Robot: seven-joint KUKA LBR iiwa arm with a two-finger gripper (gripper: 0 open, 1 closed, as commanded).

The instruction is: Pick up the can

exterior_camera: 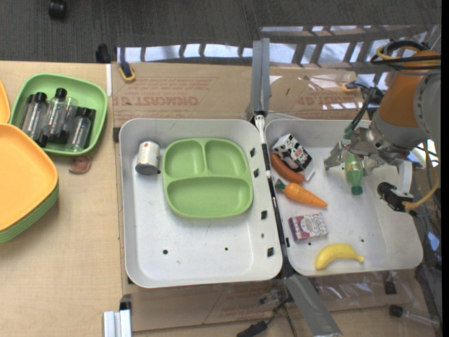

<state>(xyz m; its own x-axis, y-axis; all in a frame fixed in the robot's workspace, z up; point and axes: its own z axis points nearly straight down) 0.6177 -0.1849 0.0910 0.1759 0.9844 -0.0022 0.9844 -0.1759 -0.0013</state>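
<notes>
Over the right bin point(393, 251) hangs the grey arm, its gripper point(353, 161) pinching a green bottle point(355, 174) — well apart from the can point(147, 157). That silver can lies in the left bin point(203, 258), just beside the green divided tray point(208, 176) — on its left.

2 white bins point(133, 258). 1 can point(147, 158). 1 green divided tray point(207, 177). 2 carrots point(305, 194). 1 banana point(338, 255). 1 pink carton point(308, 226). 1 cow-print carton point(292, 151). 1 green bottle point(354, 174). 1 green dish point(59, 113), 4 bottles point(55, 121) inside. Orange plate stack point(24, 181), count unclear.
</notes>
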